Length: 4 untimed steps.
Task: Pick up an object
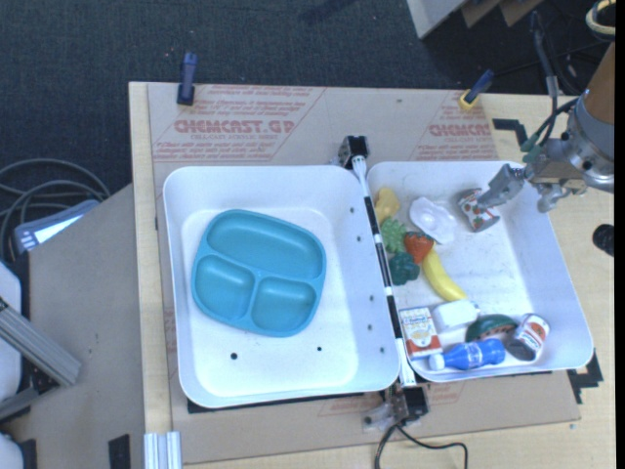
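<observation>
The gripper (508, 183) hangs over the right bin (562, 262); whether it is apart or together, I cannot tell. A banana (441, 277) and bottle (472, 356) lie nearby.

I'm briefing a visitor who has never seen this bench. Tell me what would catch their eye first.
The blue plastic divided plate lies alone in the left white bin. The right white bin holds a clutter along its left and near sides, the curved yellow banana brightest among it. The grey arm's pincer reaches in at that bin's far right, beside a small red-and-white object.
</observation>
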Available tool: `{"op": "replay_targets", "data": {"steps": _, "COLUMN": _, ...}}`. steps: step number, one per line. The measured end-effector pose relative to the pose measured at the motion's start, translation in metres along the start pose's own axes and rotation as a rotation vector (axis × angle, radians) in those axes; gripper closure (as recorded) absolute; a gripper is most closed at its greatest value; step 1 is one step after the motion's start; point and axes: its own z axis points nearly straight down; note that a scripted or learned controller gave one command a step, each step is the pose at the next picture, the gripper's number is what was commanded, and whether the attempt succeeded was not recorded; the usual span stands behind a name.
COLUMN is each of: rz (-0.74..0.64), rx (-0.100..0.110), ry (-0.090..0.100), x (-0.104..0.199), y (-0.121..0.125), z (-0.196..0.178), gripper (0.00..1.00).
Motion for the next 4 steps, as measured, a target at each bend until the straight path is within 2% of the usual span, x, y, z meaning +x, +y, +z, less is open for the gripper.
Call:
{"op": "replay_targets", "data": {"steps": 1, "rz": -0.001, "rx": 0.002, "ry": 0.001, "x": 0.026, "y": -0.001, "z": 0.101, "gripper": 0.00}}
{"op": "replay_targets", "data": {"steps": 2, "rz": 0.001, "rx": 0.002, "ry": 0.000, "x": 0.044, "y": -0.030, "z": 0.184, "gripper": 0.00}}
{"op": "replay_targets", "data": {"steps": 3, "rz": 0.002, "rx": -0.001, "ry": 0.000, "x": 0.044, "y": -0.029, "z": 0.174, "gripper": 1.00}}
{"op": "replay_targets", "data": {"steps": 4, "rz": -0.001, "rx": 0.000, "ry": 0.001, "x": 0.106, "y": -0.007, "z": 0.084, "gripper": 1.00}}
